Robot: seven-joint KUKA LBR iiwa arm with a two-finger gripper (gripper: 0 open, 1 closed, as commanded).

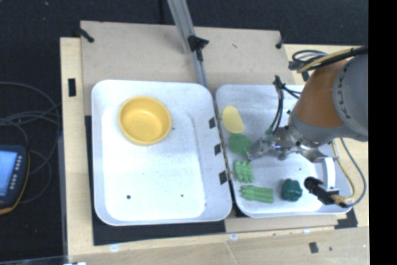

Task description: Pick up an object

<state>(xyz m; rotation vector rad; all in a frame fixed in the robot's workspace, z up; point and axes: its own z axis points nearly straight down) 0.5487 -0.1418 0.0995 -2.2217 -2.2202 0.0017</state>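
Yellow bowl (145,120) in white bin (105,152); green toys (257,193) nearby.

The arm (322,105) covers a big part of the right bin (248,96), so the floor under it is hidden. The arm runs off the right edge. Its wrist hides the gripper tip (268,147). The dark green thing (240,144) is too blurry to name. The screen (9,174) at the left is cut off by the edge. The metal pole (177,0) leaves the top.
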